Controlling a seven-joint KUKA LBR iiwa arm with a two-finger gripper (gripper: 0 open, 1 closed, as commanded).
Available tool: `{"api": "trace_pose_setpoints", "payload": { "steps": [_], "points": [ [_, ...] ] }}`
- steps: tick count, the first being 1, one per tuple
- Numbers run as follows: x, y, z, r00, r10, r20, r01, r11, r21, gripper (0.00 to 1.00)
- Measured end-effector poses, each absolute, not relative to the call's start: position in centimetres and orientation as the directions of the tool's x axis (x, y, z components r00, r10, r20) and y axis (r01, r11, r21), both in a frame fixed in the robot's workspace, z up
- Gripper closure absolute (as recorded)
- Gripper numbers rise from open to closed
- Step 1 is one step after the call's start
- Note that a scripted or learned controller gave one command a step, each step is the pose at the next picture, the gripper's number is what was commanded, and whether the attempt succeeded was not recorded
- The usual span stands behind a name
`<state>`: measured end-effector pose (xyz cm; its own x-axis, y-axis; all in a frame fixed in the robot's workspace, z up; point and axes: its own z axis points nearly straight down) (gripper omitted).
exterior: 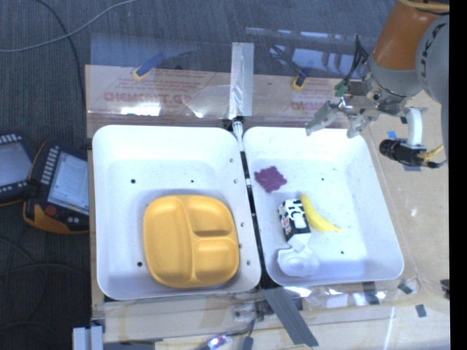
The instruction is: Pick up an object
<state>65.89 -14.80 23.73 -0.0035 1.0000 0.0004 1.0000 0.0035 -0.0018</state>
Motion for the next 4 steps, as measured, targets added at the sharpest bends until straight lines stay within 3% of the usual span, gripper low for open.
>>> {"api": "trace_pose_setpoints", "payload": {
  "steps": [1, 2, 3, 4],
  "points": [
    [59.3, -12.7, 17.3, 0.039, 0.999, -0.001, 0.999, -0.039, -0.004, 0.0],
    [55.2, -13.2, 9.0, 0.093, 0.996, -0.001, 0.996, -0.093, 0.011, 0.0],
    [55.3, -13.1, 10.0, 0.092, 0.996, 0.001, 0.996, -0.092, 0.013, 1.0],
    [50.7, -8.1, 22.9, 0.05, 0.999, -0.001, 0.999, -0.05, -0.002, 1.0]
  ]
}}
